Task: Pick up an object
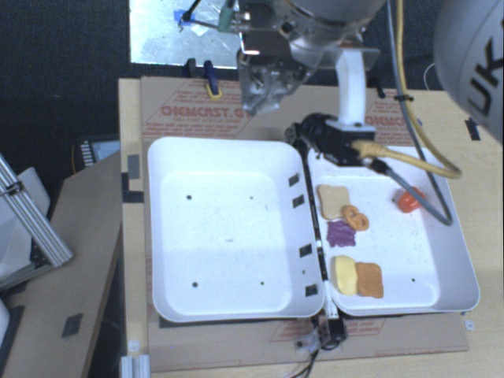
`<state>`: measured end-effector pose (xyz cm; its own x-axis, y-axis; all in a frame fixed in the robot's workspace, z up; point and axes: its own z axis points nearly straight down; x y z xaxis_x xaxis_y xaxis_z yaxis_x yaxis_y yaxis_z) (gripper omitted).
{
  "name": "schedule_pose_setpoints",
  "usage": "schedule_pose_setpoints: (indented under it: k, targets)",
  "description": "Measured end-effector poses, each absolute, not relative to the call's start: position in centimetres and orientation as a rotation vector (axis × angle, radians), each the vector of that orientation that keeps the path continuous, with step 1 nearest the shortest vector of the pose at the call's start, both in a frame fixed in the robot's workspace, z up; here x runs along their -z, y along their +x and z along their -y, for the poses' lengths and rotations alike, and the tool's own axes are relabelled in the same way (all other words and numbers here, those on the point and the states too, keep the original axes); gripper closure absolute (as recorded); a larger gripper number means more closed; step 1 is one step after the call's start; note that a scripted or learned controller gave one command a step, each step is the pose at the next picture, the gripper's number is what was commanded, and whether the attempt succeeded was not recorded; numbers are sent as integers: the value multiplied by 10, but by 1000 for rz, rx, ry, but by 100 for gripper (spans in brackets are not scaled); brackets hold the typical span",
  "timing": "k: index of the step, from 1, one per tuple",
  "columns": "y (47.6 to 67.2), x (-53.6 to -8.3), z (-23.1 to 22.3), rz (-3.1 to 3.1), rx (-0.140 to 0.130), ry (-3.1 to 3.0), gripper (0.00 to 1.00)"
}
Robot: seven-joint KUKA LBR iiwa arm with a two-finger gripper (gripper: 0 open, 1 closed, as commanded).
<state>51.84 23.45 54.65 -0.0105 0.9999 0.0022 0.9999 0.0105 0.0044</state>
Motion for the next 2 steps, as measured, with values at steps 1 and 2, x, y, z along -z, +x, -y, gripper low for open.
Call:
schedule_pose_setpoints:
  k: [1, 2]
  targets:
    - [519, -558, -235, -2238, -11, 2202, 100]
    - [519, -569, -235, -2245, -15, 2195, 100]
